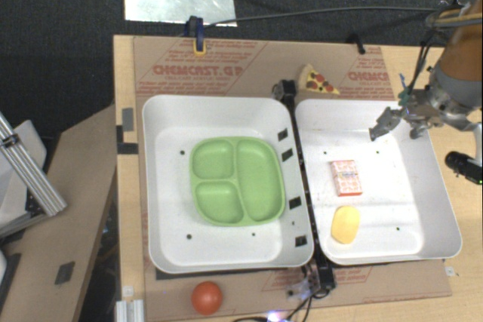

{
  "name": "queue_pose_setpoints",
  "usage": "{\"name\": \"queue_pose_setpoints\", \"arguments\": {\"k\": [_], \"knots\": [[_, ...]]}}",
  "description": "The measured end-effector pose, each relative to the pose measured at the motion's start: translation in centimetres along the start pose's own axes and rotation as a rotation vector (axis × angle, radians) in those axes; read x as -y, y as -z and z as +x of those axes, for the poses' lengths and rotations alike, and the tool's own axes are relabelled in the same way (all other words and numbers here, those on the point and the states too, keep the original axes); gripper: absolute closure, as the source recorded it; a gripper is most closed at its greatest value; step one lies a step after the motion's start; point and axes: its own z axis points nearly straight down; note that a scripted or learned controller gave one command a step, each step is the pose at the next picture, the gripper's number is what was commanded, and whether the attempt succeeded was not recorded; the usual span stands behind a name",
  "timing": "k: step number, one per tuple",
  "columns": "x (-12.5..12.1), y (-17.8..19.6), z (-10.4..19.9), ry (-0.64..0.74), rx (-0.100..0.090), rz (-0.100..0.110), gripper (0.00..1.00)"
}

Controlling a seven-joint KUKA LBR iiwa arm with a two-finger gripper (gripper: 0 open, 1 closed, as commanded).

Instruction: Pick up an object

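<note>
- Tool (398, 124): two dark fingers spread wide, nothing between them. It hangs over the upper right part of the right bin (434, 162), on a grey arm (460, 79) that enters from the right.
- Candidate objects: a small box (346, 178) and a yellow lump (346, 224) lie in the right bin, near each other but apart. Both sit below and left of the tool, so no grasp is begun.
- Risk 1: the box looks flat, thin and card-like, with a red-and-white printed face. Fingers closing above its low profile may skid over it or push it along the smooth bin floor.
- Risk 2: the yellow lump is rounded and smooth, probably plastic or foam. A pinch off its middle may squeeze it out sideways.
- Risk 3: the bin walls are shallow and sloped, and a descent close to the right wall may strike the rim.
- Left bin (162, 185): glossy white and hard-looking. It holds a green tray (237, 180) with three rounded compartments, too broad and flat for an easy pinch.
- Worktop (249, 64): brown printed cardboard. It bears a toy pizza slice (318, 81) above the bins and an orange ball (206, 297) below the left bin.
</note>
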Motion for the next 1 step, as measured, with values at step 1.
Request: {"name": "queue_pose_setpoints", "arguments": {"k": [1], "knots": [[-0.26,0.82,0.05,0.003,0.002,-0.013,0.00]]}}
